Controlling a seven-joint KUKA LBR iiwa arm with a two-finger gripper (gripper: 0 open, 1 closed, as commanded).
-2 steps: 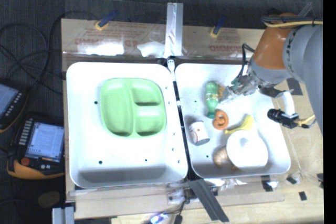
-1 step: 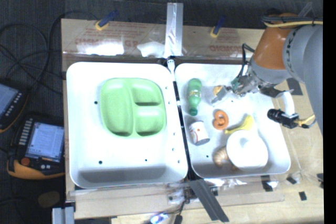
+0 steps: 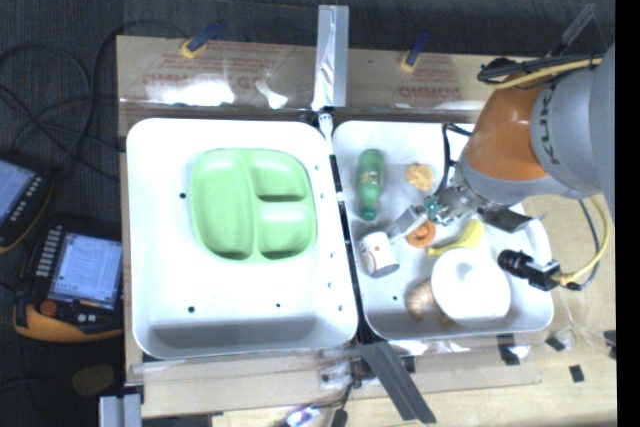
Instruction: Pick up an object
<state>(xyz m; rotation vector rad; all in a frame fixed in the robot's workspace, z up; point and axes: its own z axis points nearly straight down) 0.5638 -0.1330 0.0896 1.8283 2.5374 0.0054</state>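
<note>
Leftmost, off the desk (image 3: 150, 65), a handheld control unit (image 3: 75, 275) lies on the dark floor with its cables, well clear of the working area, probably so an operator can reach it without leaning over the bins. Next comes the left bin (image 3: 150, 315), which carries a green divided tray (image 3: 250, 203) lying flat near its middle; it looks like the drop-off side, kept apart from the clutter so that whatever is lifted has an open place to go. A narrow ridge where the two rims meet separates it from the right bin (image 3: 350, 295), where all the loose candidates for the pick are gathered. Along that bin's left side a green bottle (image 3: 370, 181) lies on its side, and below it sits a small white cup with a red mark (image 3: 377, 253). Further right are a small orange-yellow piece (image 3: 421, 177), an orange item (image 3: 421, 234) just beside the gripper (image 3: 432, 213), a yellow banana-like object (image 3: 462, 236), a brown rounded object (image 3: 419, 298) and a white lidded container (image 3: 468, 287) touching it. The arm's orange band (image 3: 505, 140) hangs over the bin's right half, with the gripper low among the middle items, seemingly lined up on the orange item. Whether the fingers are spread or closed, I cannot tell; nothing is visibly between them.
</note>
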